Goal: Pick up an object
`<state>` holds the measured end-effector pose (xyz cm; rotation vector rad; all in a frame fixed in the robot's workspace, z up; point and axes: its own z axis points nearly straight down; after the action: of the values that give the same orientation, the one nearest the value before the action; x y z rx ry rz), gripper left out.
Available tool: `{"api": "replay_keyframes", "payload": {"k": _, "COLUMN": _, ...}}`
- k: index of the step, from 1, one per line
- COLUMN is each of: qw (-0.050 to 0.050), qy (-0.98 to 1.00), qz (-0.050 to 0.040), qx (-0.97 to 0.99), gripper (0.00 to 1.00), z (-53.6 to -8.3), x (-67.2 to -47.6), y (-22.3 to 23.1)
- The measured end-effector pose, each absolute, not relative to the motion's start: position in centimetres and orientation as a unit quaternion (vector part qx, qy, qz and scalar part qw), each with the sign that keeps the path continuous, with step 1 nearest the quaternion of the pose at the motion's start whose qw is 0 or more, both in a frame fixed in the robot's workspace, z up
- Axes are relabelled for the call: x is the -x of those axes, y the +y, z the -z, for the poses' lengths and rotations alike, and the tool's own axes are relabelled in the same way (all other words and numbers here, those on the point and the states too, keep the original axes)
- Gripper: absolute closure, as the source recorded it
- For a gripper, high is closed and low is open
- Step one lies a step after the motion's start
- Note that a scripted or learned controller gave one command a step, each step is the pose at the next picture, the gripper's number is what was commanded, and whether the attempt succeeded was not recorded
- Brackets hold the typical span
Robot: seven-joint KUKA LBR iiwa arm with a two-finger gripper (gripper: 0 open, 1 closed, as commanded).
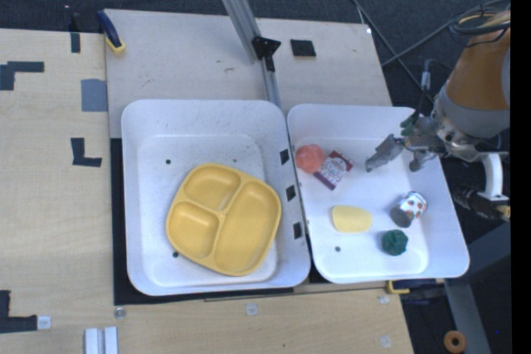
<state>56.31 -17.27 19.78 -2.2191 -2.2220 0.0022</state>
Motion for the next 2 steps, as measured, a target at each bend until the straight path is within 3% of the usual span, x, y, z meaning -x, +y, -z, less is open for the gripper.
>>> {"api": "replay_keyframes", "payload": {"k": 2, "qw": 0.002, "qy": -0.708, "qz": -0.002, "qx": 0.707, "gripper": 0.0, "z": -10.8, "x": -55.9, "y": -17.2}}
